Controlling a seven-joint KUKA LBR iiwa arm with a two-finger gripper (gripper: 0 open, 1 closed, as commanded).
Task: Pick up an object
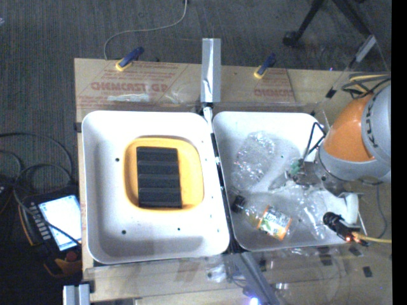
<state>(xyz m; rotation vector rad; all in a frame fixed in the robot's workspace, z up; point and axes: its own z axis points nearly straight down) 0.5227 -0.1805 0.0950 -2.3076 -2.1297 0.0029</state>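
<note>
Two shallow white plastic bins are seen side by side on the bench. In the left bin (102, 170) a yellow rounded-square tray with a black ribbed insert (162, 173) is set flat near the middle. The right bin (222, 132) is shared by several clear things: a crumpled clear plastic bottle (254, 157) is laid in its upper middle part, and more crinkled clear plastic (305, 208) is spread toward its lower right. A small clear bottle with a black cap and an orange and green label (267, 220) is laid on its side near the front wall, its cap turned to the left.

The grey arm with the orange band (350, 138) is brought in from the right over the right bin's far side. The gripper (311, 173) is placed low at the bin's right part, just beside the clear plastic, and whether it is apart or together cannot be told, since it is hidden under the wrist. Nothing is seen held.

Two blue and yellow clamps (129, 58) are fixed at the back edge of the brown board (140, 88).
</note>
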